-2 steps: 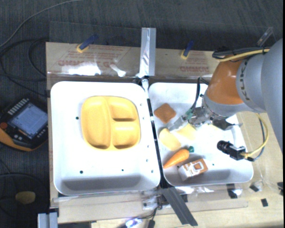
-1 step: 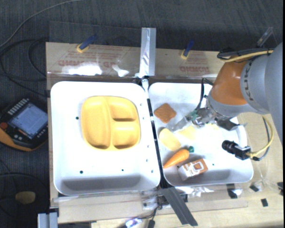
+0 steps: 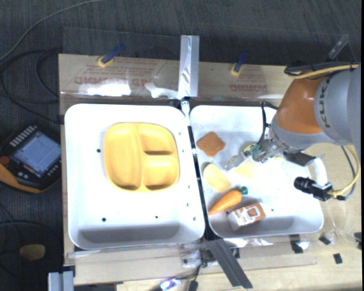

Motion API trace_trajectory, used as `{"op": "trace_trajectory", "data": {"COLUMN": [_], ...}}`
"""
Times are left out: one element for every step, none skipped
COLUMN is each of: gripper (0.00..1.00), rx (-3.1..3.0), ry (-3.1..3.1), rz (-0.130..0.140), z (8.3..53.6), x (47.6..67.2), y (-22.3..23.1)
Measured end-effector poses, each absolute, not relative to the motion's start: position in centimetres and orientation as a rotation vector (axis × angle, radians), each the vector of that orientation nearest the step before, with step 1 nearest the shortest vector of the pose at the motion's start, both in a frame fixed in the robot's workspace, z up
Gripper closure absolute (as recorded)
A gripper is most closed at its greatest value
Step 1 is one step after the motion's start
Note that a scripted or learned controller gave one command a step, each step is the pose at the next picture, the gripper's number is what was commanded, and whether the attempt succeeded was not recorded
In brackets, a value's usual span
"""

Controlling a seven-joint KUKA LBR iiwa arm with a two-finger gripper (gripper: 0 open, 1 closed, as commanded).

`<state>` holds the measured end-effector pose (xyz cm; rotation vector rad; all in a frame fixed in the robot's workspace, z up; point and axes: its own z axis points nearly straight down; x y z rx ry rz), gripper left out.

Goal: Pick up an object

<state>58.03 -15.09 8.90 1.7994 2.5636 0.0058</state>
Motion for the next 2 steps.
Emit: {"op": "trace_trajectory", "data": {"gripper": [1.0,1.0], "rx": [1.8,1.833], "ry": [2.561,2.551], "rz": [0.009,-0.002], "z": [9.9,19.5], "x": [58.1,60.9], "y": [-15.1,-9.1]}}
